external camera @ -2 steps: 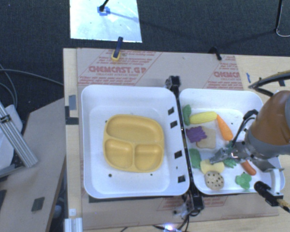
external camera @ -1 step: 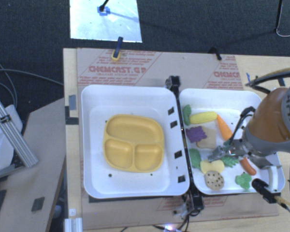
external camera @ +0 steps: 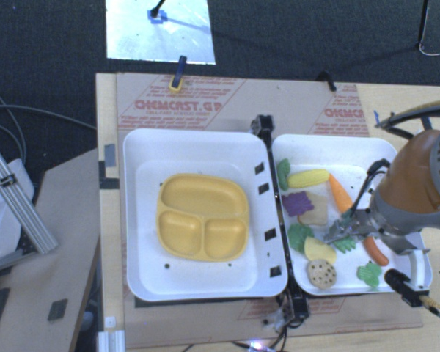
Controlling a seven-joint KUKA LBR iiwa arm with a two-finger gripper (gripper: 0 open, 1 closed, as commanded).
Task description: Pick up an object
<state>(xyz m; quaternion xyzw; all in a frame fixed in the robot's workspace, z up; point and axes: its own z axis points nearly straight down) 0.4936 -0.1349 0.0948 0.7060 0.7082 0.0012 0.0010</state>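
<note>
Counting one yellow tray (external camera: 202, 216), two carrots (external camera: 340, 193); jaws' (external camera: 336, 233) state cannot be told.

Left shallow white plastic bin (external camera: 139, 196): holds one pale yellow three-compartment plastic tray (external camera: 202, 216). Right shallow white plastic bin (external camera: 308, 149): yellow toy corn cob with green husk (external camera: 305, 177), orange toy carrot (external camera: 340, 193), purple toy grape bunch (external camera: 297, 203), tan round cookie with dark dots (external camera: 321, 273), green toy broccoli floret (external camera: 368, 273), and red-orange toy sausage (external camera: 376, 251). Arm: grey casing with orange band (external camera: 418, 178); bench board tan with red lettering (external camera: 177, 105).
</note>
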